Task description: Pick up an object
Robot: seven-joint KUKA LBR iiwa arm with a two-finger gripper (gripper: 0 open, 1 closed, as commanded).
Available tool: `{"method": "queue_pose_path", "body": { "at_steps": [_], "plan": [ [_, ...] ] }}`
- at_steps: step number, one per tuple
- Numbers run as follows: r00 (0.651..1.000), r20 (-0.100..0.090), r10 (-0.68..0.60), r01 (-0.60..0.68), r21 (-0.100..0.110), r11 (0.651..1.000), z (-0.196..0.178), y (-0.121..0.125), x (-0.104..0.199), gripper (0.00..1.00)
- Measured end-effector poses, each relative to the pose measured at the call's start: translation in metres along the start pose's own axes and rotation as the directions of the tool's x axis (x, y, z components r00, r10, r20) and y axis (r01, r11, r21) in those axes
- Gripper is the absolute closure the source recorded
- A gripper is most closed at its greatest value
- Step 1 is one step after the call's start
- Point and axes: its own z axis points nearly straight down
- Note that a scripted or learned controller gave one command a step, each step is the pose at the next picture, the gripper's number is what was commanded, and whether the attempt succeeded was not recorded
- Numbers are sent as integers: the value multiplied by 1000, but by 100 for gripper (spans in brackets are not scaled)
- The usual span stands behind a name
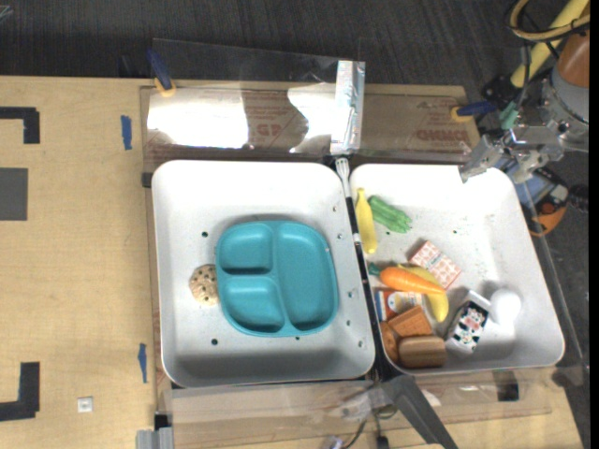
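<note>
From above, the gripper [496, 153] hangs over the right bin's [524, 241] far right corner; whether its claw is open I cannot tell, and nothing shows in it. The toys lie heaped along that bin's left and near side, carrot [412, 280] touching banana [366, 223], so a descent could catch two or slip.

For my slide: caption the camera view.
Arm's pincer over right bin of toy food; teal tray and cookie in left bin.
</note>
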Motion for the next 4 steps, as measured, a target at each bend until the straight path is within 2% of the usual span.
{"method": "queue_pose_path", "body": {
  "at_steps": [1,2,3,4],
  "plan": [
    [997,-1,-75,75,4,997,68,-91,15,0],
    [993,0,114,-114,-2,993,192,-116,5,0],
    [993,1,115,-115,-3,993,182,-116,5,100],
    [1000,1,-31,31,-12,999,7,-126,63,100]
  ]
}}
